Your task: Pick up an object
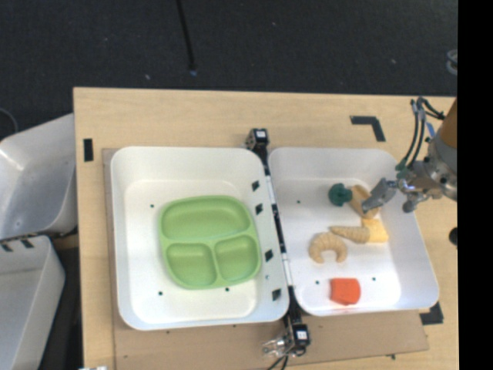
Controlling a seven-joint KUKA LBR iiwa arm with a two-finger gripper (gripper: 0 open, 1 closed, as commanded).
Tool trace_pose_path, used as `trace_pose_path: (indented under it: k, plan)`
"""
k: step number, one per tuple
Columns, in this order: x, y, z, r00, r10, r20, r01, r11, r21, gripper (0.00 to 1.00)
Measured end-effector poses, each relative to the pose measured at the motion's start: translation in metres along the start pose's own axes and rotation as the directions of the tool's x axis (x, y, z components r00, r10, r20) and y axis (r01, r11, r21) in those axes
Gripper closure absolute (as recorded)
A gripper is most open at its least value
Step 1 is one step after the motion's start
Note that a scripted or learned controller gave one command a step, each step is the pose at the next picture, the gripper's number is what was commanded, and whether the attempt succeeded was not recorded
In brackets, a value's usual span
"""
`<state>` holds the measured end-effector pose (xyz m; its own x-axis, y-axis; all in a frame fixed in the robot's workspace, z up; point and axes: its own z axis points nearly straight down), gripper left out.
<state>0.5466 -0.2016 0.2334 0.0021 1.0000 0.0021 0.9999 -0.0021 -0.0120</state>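
1. We take the nearest thing to the gripper [377,199] as the likely target: a small tan piece [360,199] in the right bin [308,160], touching the gripper's tip on its 9 o'clock side. Its shape is partly hidden, so we cannot give its long axis.
2. Just at 9 o'clock of that piece sits a dark green ball [338,195], close enough that we cannot tell whether the two touch.
3. At 6 o'clock of the tip lies a yellow wedge [375,230], and against it a tan stick [350,233] whose long axis runs from 10 to 4 o'clock.
4. Further out toward 7 o'clock we see a curled tan piece [329,247], and beyond it, near the bin's 6 o'clock wall, an orange block [345,290], well apart from the rest.
5. The gripper comes in from 3 o'clock, slanting down toward 8 o'clock. How far the jaws stand apart we cannot tell, and we see nothing between them.
6. We judge the grasp not yet made; the move turns on the tan piece and ball lying at 9 o'clock of the tip, crowded together, so a close could catch both or push one aside.
7. The left bin [131,299] holds a green tray [209,240], far off at 9 o'clock on the worktop [192,114].
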Motion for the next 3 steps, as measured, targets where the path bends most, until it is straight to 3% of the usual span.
trace_pose_path:
  k: [1, 3]
  plan:
    - [0.001, 0.003, -0.007, 1.000, -0.004, 0.003, 0.004, 1.000, -0.013, 0.00]
    - [-0.003, 0.002, 0.113, 1.000, -0.001, 0.003, 0.001, 1.000, -0.008, 0.00]
